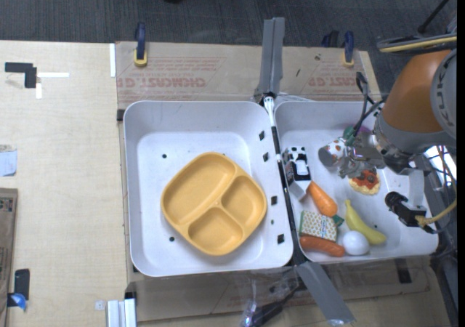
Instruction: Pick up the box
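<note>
A small box (318,225) with a green and yellow print lies in the right bin (407,244) near its front left, between two carrots. A smaller black and white carton (296,164) lies against the bin's left wall. My gripper (350,162) hangs low over the middle of the right bin, up and to the right of the printed box and well apart from it. It is beside a toy pizza slice (365,182). Nothing shows held in it.
Around the box lie a carrot (322,198), a second carrot (322,245), a white egg (355,243) and a banana (363,224). A white and red toy (334,150) sits left of the gripper. The left bin (138,173) holds a yellow divided plate (213,203).
</note>
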Controlling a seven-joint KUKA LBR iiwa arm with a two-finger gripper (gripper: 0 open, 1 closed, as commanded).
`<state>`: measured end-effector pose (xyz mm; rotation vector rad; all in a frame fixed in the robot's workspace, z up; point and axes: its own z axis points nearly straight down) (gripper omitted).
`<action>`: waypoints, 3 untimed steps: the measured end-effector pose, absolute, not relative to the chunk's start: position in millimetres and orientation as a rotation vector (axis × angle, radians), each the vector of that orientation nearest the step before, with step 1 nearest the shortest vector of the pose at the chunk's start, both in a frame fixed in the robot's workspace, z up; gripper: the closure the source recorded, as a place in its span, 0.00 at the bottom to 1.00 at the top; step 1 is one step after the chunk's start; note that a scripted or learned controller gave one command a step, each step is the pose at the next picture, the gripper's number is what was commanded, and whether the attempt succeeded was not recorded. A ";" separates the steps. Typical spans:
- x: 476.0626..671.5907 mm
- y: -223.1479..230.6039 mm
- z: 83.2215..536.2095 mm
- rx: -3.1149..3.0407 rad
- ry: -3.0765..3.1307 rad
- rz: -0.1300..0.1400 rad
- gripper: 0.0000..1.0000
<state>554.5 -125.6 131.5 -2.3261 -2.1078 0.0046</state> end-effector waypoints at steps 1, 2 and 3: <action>635.3 -191.6 91.9 -2.282 -2.161 0.002 0.00; 657.8 -144.1 120.2 -2.276 -2.168 0.000 0.00; 661.0 -196.5 118.3 -2.353 -2.064 -0.009 0.00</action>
